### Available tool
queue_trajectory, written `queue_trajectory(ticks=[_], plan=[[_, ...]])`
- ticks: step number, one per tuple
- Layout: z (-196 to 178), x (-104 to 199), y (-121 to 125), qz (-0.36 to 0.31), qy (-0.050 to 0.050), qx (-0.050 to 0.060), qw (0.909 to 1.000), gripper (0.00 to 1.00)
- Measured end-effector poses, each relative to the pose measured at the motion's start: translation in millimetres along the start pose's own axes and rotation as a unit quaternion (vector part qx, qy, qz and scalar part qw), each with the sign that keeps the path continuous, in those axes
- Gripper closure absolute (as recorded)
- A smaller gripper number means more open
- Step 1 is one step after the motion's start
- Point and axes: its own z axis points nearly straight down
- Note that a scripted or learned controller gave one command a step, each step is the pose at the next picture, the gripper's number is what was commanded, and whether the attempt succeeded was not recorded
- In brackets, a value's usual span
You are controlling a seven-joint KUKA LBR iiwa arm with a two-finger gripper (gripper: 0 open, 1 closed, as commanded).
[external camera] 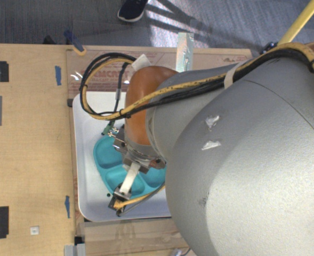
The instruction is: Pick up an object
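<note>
The grey robot arm with its orange band (141,103) reaches in from the right and covers most of the right half of the scene; its hand (131,156) is low inside the shallow white plastic bin (87,137), over the far right part of a turquoise plastic dish with moulded hollows (106,167). The wrist hides the hand from above, so I cannot tell whether it is wide, narrow or closed on anything, nor whether it touches the dish. The turquoise dish lies flat on the bin floor in the near half of the bin, closer to the left wall than to the near one, with bare white floor around its left and near edges. A loop of black cable (93,87) curves above the far part of the bin. The bin sits on a tan board table (29,143) marked with black tape corners (2,71) and short strips of blue tape (58,74). Beyond the far edge of the table is grey carpet floor (226,9); a dark shoe with a white sole (131,7) stands on it.
</note>
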Motion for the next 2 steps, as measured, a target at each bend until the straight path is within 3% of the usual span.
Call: queue_trajectory(ticks=[1, 2], plan=[[-53.2, -5.6, -11.7, 0.118, 0.002, -0.001, 0.993, 1.0], [-41.6, -7.2, -11.5, -0.166, 0.0, 0.001, 0.9861, 1.0]])
